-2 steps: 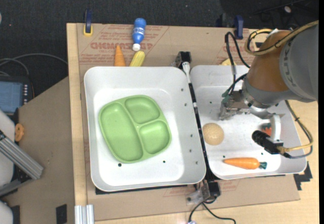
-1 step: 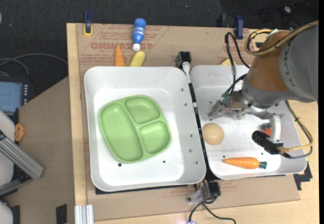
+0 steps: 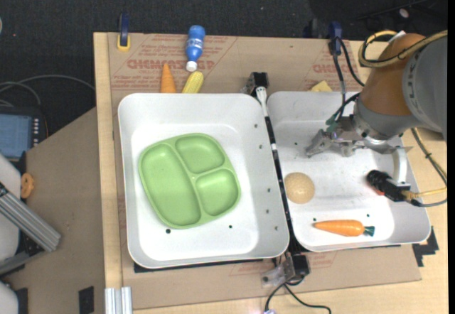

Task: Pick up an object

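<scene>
Two shallow, glossy white bins (image 3: 135, 163) side by side on a cardboard-covered bench (image 3: 106, 163): in the left one a smooth green plate (image 3: 188, 179) with three rounded compartments; in the right one (image 3: 412, 224) a pale, round, matte ball (image 3: 299, 187) at centre-left and a tapered orange carrot (image 3: 341, 228) with a green stub lying flat near the lower edge, well apart from each other. At upper right, the grey arm (image 3: 426, 85) with its orange band (image 3: 384, 85) bent down over the right bin, the metal gripper (image 3: 334, 141) low above the bin's upper floor, up and to the right of the ball, nothing seen between the fingers, their spread impossible to tell. Above the left bin, on the cardboard, a blue-and-white bottle (image 3: 194, 46), a small orange cone (image 3: 167, 79) and a yellow piece (image 3: 193, 82).
</scene>
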### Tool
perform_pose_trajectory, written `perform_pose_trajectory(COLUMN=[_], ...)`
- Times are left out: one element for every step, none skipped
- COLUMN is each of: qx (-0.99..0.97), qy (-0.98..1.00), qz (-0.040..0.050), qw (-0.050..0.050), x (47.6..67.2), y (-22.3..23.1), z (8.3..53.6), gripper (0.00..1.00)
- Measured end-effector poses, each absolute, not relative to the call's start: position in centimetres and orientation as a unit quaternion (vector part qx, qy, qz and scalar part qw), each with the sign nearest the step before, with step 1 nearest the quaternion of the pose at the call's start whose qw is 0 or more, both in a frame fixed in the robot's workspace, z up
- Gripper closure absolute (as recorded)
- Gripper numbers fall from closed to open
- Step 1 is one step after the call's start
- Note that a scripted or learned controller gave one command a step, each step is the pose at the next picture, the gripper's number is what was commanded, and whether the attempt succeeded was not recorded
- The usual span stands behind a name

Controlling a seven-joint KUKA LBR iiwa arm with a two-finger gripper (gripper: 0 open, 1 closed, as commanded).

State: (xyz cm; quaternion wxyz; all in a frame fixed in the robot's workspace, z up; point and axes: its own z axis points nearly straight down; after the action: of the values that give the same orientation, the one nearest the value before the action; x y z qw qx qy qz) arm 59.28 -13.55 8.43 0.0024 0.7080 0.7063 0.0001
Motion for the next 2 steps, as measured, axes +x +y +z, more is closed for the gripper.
perform_pose_trajectory(qx=[0.706, 0.707], qy=[0.708, 0.707], qz=[-0.0008, 0.0001], qw=[-0.003, 0.0], x=[55.2, 55.4], y=[-8.9, -9.1], z=[8.4, 9.5], gripper=[0.0, 1.0])
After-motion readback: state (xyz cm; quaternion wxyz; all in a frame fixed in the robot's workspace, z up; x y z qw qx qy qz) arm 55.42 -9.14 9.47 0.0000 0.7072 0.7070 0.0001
